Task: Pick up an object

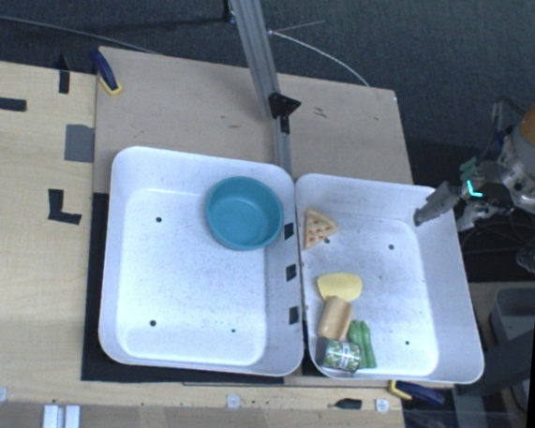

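Beige counter (18,260) carries two bins; our gripper (435,206) hovers over the right bin's (447,301) far edge, well apart from the yellow block (339,286); finger state we cannot tell.

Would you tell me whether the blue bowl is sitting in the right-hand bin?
No, the blue bowl sits in the left bin, near its upper right corner.

Dim, even light (soft focus), faint shadows
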### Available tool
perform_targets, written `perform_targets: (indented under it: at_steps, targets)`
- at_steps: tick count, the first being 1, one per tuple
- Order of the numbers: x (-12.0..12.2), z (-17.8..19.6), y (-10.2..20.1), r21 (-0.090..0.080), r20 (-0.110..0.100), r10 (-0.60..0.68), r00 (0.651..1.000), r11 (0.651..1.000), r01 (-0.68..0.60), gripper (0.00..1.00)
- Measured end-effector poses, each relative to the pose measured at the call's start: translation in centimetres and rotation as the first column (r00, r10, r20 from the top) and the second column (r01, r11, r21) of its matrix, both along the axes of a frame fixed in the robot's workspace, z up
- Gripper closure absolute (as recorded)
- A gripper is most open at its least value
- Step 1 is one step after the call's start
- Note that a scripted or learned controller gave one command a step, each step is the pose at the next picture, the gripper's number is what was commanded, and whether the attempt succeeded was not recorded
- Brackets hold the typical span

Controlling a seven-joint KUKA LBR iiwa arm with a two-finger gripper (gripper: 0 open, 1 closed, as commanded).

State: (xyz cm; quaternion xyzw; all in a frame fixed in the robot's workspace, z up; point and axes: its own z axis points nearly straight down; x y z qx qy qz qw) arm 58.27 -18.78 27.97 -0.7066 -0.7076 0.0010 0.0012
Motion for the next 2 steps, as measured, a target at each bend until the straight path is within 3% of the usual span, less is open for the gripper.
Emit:
perform_targets:
  at_steps: [1, 2]
  targets:
    - [0.0, 0.1, 0.0, 0.000, 0.002, 0.000, 1.000, 1.000, 0.000, 0.00]
    - [0.8, -5.6, 0.7, 0.000, -0.003, 0.001, 1.000, 1.000, -0.001, 0.00]
